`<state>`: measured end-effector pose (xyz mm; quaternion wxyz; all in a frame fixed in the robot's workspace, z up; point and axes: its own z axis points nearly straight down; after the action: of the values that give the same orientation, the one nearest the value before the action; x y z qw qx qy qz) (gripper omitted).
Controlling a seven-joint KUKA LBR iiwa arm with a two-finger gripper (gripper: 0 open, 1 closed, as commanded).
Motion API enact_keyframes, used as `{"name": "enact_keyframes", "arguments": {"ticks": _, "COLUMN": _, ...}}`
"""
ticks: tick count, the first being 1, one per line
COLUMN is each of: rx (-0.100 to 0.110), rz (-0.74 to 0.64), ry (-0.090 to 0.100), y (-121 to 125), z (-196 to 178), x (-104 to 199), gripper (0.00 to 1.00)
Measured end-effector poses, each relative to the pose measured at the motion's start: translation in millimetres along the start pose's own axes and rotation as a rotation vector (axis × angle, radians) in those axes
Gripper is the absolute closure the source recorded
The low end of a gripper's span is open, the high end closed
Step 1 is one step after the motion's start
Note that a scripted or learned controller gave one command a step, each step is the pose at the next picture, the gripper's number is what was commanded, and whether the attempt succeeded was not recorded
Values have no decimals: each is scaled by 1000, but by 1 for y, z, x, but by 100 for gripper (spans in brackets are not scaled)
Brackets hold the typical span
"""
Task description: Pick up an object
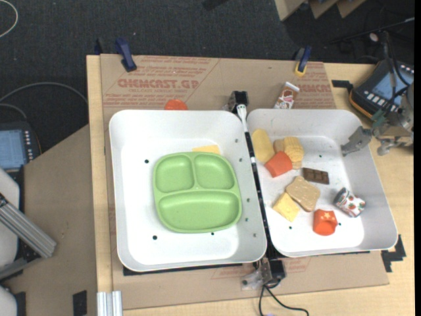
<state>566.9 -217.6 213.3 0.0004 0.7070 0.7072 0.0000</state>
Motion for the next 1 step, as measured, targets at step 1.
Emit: {"name": "enact_keyframes", "arguments": {"ticks": 1, "rx": 13, "rz": -5, "ry": 7, "y": -9, "z": 120, "x": 66, "gripper": 0}}
